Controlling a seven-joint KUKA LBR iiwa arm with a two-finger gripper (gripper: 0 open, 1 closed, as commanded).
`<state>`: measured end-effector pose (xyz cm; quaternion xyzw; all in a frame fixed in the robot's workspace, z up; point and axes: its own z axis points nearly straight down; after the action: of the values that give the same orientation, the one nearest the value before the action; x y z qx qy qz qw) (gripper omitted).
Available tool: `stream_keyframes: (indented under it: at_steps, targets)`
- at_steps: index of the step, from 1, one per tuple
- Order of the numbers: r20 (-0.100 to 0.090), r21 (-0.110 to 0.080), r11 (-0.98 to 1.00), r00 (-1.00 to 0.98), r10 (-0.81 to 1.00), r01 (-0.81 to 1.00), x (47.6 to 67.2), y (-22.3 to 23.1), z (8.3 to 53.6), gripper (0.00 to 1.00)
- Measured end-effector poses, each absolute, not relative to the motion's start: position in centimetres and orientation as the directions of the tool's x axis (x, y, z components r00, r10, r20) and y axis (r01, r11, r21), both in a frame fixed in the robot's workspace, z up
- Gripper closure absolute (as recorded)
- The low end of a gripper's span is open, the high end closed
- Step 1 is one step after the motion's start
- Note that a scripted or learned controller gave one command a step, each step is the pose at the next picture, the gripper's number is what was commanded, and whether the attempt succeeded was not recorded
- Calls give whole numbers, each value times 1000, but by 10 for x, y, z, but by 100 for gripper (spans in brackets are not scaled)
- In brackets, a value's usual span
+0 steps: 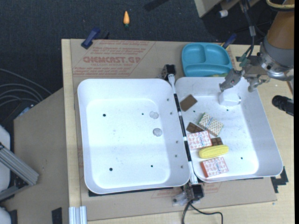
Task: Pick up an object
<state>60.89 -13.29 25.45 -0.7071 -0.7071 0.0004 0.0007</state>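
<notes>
Pincer (242, 80) hovers above right bin (261, 139); possibly open

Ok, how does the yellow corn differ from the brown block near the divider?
The yellow corn is rounded, long and bright; the brown block is flat, squarish and dark. The corn lies nearer the bin's front among red-and-white packets; the block sits alone further back. Both lie in the right bin.
</notes>
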Motion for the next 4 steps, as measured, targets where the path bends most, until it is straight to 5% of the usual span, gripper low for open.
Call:
stream_keyframes:
  at_steps: [1,2,3,4]
  targets:
    - [1,-2,0,0,1000,1000,647,-103,96,0]
    - [1,-3,-1,1,1000,1000,587,-101,84,0]
    - [1,-1,-1,1,1000,1000,587,-100,94,100]
    - [1,0,1,-1,1000,1000,584,-52,197,100]
